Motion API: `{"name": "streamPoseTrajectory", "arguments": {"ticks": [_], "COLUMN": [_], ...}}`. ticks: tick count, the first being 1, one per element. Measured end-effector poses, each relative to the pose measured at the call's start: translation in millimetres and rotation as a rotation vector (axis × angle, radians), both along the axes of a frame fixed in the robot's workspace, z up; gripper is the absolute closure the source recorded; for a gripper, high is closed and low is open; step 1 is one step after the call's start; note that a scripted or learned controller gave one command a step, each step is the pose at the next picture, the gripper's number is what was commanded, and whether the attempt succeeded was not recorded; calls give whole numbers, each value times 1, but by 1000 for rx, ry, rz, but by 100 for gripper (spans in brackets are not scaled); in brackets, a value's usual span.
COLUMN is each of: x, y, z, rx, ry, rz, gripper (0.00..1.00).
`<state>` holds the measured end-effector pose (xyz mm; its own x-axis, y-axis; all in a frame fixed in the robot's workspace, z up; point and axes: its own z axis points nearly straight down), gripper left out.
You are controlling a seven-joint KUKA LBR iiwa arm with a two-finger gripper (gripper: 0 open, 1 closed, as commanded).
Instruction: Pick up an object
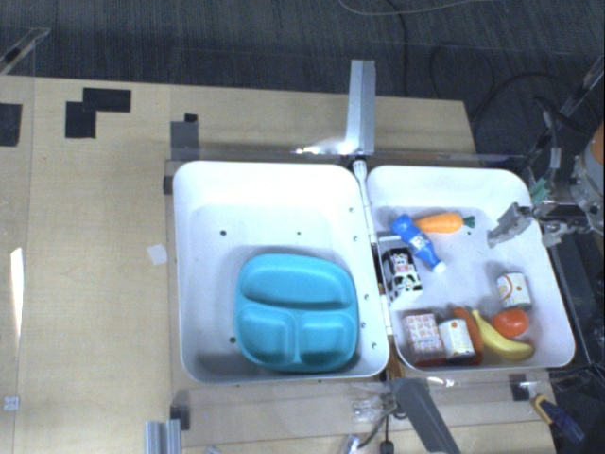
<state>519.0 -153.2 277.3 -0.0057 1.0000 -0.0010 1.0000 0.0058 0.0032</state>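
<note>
While my hand (510, 223) hangs over the right bin's (473, 180) far right side, I cannot tell how it is set, and nothing is visibly gripped. Nearest, along the front wall, packets (437, 333), a banana (501, 340) and a tomato (511, 322) sit touching one another; reaching there I would likely nudge a neighbour or snag two at once. A small can (512, 289) just behind stands apart, an easier target, though it may tip. Farther, the blue bottle (417, 240) and carrot (440, 222) almost touch and could roll away. The left bin (213, 192) holds a blue tray (297, 312).
</note>
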Motion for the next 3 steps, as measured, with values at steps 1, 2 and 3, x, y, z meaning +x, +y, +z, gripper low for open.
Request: {"name": "streamPoseTrajectory", "arguments": {"ticks": [1, 2, 3], "x": [75, 84, 49], "y": [36, 59, 39], "z": [-127, -188, -187], "rx": [1, -2, -1], "ry": [1, -11, -9], "rz": [1, 73, 44], "gripper": [0, 0, 0]}}
